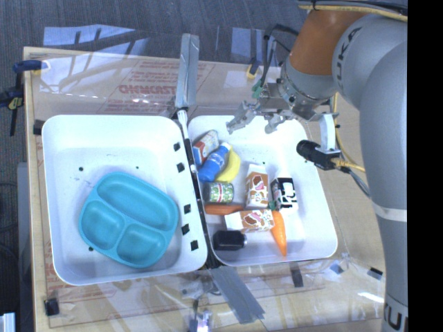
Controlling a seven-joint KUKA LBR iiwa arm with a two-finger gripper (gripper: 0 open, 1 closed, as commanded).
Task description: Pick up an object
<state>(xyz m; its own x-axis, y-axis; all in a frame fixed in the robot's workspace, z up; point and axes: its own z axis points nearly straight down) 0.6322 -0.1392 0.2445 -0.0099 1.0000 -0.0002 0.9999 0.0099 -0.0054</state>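
Jumbled small groceries in the right bin (pixel 318 244) (carrot (pixel 278 232), can (pixel 221 192), blue bottle (pixel 214 162), cartons (pixel 257 189)).

Dark grey carpet (pixel 138 5) runs across the top and down the left side. On it stands the pale wooden bench (pixel 104 81), with glossy clear sheeting (pixel 83 61) catching bright overhead light. A blue clamp (pixel 24 66) grips the bench's left edge.
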